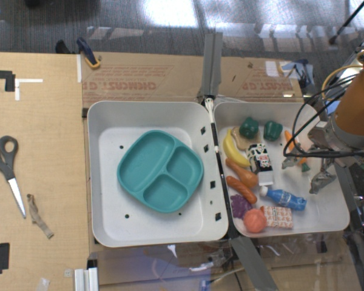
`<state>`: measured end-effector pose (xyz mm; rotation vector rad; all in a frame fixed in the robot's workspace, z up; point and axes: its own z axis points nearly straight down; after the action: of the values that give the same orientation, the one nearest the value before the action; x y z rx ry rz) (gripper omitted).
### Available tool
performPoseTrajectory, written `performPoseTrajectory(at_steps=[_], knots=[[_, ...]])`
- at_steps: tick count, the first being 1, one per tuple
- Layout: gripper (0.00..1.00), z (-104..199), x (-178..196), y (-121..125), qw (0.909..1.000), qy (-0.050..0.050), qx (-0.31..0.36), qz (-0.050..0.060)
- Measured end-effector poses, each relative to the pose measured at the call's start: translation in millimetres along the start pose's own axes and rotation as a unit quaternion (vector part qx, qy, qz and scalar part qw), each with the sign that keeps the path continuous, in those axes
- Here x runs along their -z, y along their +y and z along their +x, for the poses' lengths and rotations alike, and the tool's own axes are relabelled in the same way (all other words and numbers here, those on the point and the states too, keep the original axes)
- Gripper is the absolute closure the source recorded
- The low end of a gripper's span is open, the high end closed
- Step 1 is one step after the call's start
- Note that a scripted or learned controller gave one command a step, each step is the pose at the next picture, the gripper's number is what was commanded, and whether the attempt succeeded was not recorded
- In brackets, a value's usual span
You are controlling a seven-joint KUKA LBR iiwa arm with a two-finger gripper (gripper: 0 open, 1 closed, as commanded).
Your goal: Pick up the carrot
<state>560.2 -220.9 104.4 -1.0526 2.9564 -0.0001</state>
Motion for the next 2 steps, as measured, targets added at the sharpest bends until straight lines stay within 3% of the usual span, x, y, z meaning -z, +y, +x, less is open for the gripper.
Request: performPoseTrajectory(at_steps=[1, 2], knots=[[0.00, -28, -11, -23, 0.9998, -0.001, -0.017, 0.001], [1.00, -31, 0, -23, 0.9998, -0.004, -0.017, 0.003]])
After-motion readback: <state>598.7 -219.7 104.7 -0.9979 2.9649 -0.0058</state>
